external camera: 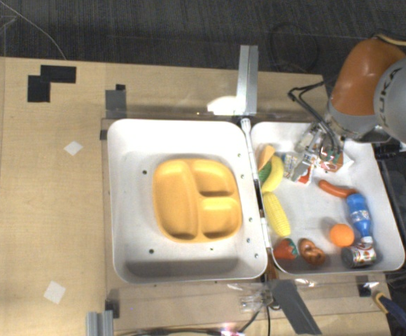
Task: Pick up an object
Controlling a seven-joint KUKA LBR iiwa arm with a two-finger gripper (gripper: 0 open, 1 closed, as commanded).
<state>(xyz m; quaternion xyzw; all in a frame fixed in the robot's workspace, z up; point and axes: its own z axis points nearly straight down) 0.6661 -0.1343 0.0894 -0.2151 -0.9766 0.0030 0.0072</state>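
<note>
One blue bottle (358,215) and can (360,255), labels unreadable.

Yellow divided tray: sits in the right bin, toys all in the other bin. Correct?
Not quite. The camera view shows the yellow divided tray in the left bin, not the right. The toys, such as the corn cob and orange ball, lie in the right bin.

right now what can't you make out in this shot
- The tool in the camera view: too small and cluttered to tell how its tips are set, or whether it grips anything.
- The red and white item beside it: partly covered by the tool, identity unclear.
- The can in the right bin: label too small to read.
- The dark toys at the near wall: too blurred to name.
</note>
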